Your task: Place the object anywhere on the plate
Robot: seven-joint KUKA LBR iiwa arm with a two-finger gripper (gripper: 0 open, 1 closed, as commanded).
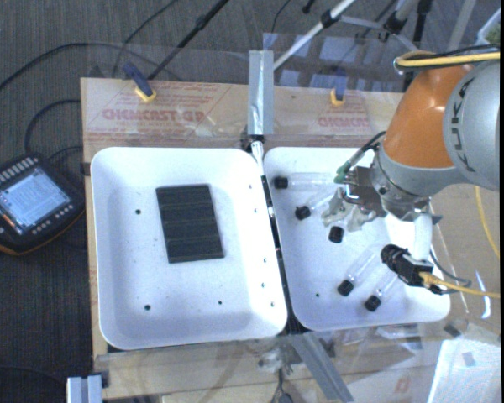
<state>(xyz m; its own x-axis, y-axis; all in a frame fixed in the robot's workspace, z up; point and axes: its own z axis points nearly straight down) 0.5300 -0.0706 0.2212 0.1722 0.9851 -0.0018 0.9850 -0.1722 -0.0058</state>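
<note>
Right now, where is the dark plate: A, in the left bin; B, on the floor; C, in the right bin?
A: the plate lies flat in the left bin, while the arm is over the right bin among the clear tubes.

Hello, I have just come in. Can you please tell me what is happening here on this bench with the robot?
A grey and orange robot arm reaches in from the right, its gripper low over the right bin, where several clear tubes with black caps lie scattered. The dark rectangular plate in the left bin has nothing on it, so no object is placed yet. Whether the gripper has caught a tube is not clear.
</note>
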